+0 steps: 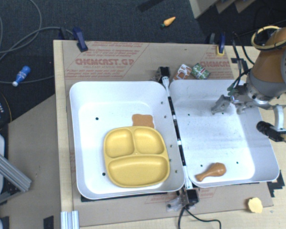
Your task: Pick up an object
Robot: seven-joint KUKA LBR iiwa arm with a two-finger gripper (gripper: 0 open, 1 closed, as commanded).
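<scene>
Drumstick (211,171) first, since it lies nearest me: a tan toy chicken leg resting flat near the front edge of the right bin (214,142), thick end pointing right, with bare white floor all around it. In the left bin (86,128) sits a yellow divided plate (136,156), and a brown toast-shaped piece (143,120) pokes out from behind its far rim. Further back, the gripper (231,104) hangs over the far part of the right bin, well apart from the drumstick; from here I cannot tell what its claw is doing, and nothing visible is held in it. To my eye the drumstick is the easiest pick: the arm should come toward the front edge, line up across the narrow shank rather than along it, and descend straight so the piece isn't nudged against the bin wall.
</scene>
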